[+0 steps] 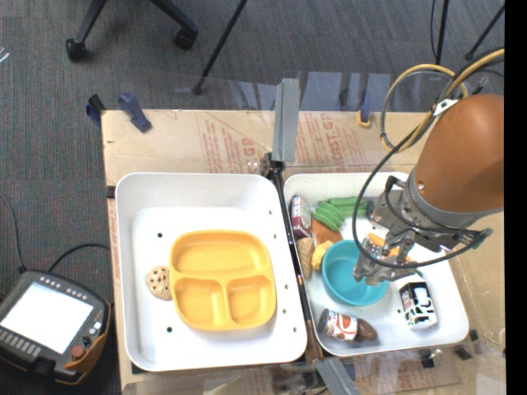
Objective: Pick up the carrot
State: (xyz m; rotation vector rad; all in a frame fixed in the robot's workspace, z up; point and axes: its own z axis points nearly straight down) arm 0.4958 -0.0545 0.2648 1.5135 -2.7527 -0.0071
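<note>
At the right bin's near edge lie a red can and, toward its near right corner, a black-and-white can. Above the blue bowl the gripper hangs; whether its fingers are spread I cannot tell. The carrot lies just beyond the bowl, beside green vegetables toward the far left corner. The left bin carries a yellow tray and a cookie

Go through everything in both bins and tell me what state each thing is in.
yellow tray: upright in the left bin, compartments bare
cookie: flat beside the tray
blue bowl: upright in the right bin
carrot: lying behind the bowl
cans: lying on their sides
gripper: over the bowl
</note>
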